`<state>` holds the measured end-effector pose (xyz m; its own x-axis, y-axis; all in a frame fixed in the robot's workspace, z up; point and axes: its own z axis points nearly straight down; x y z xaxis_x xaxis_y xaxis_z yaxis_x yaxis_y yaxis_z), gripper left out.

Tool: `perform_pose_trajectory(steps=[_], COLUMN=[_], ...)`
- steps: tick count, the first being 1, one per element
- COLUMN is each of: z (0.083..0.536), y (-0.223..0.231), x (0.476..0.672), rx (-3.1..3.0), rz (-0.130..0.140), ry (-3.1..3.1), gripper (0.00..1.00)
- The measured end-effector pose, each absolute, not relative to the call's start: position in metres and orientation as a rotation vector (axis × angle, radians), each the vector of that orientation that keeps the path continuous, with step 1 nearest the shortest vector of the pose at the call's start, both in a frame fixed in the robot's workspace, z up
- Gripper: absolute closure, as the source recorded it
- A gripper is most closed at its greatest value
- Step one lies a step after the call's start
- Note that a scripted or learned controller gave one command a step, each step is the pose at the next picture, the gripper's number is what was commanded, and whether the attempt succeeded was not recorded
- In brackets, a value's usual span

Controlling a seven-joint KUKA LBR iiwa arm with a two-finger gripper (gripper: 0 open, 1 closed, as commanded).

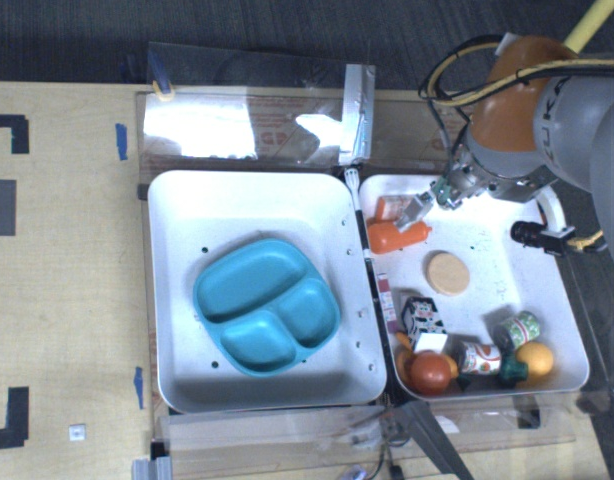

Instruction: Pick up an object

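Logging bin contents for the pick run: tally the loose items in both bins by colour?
Blue: 1, sectioned blue plastic plate
Orange: 1, orange carrot-shaped toy
Tan: 1, flat tan round disc
Red: 1, red tomato-like ball
Yellow: 1, yellow ball
Black-and-white: 1, small cow-print carton
Green-labelled: 1, small can
Total: 7; the pile at the right bin's near edge may hide more.

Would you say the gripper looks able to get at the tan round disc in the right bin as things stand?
Probably yes. The tan disc lies flat on bare bin floor, apart from the orange toy and the lower clutter, and the gripper hangs above it, nothing between.
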<state>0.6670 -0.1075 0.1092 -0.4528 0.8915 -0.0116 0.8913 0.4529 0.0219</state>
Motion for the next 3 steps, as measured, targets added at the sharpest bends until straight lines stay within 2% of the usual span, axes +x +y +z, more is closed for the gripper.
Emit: perform_pose_trajectory(steps=[1,2,3], z=[0.117,0.086,0.086], y=[-0.109,-0.118,-0.189], x=[0.669,0.662,0.634], rx=[1.625,1.26,1.671], rz=[0.023,0.003,-0.001], ry=[2.649,2.873,2.657], gripper=[1.0,1.0,1.0])
